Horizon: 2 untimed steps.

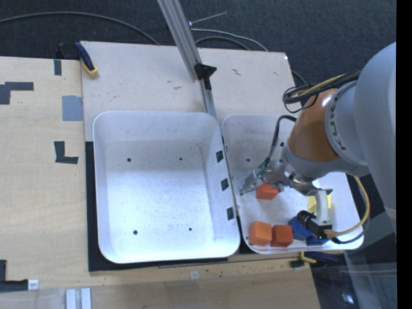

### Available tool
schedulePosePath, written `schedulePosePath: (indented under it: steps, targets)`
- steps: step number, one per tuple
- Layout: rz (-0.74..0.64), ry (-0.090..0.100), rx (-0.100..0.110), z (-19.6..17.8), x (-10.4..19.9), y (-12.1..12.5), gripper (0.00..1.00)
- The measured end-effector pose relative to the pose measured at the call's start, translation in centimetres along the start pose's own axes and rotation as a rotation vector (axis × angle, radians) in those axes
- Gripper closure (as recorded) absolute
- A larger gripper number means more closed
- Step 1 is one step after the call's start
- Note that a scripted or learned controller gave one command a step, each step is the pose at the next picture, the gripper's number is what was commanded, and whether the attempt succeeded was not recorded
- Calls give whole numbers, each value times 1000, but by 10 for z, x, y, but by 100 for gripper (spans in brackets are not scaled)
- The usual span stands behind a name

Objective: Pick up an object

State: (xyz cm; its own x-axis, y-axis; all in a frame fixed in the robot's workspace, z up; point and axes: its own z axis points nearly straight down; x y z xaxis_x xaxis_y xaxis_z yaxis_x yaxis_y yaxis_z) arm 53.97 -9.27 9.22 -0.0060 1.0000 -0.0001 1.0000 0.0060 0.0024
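Orange in colour, a cube-like block [260,233] sits at the near rim of the right white bin [252,118], touching a redder squarish block [282,235] on its right. A blue object [300,228] lies just right of that pair, partly covered by robot hardware, so its shape is hard to make out.

A little farther in, towards the bin's middle, lies the small orange-red block [267,192]. It is slightly wider than deep, with its long axis roughly left to right, and the gripper [253,184] overlaps its far edge. The gripper hangs right at this block, its metal tip aimed left towards the wall between the bins. Whether it is spread or pressed together cannot be told, nor whether it grips the block.

Right of the gripper, the grey arm with its orange band [313,134] covers the bin's right side and is cut off at the right edge.

The left white bin [154,192] lies alongside, flecked with dark specks. Small black tags [224,184] on its right wall are too small to read.

Farther off, on the pale bench [141,76], a slanted aluminium rail [179,28] runs out past the far edge. A blue-and-yellow tool [86,59] lies at the bench's far-left corner.
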Motion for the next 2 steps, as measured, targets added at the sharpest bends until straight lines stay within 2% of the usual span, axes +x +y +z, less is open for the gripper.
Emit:
schedulePosePath:
  steps: [1,2]
  targets:
    - [3,1,7,-8,-2,-3,100]
    - [-4,3,-4,-104,79,24,100]
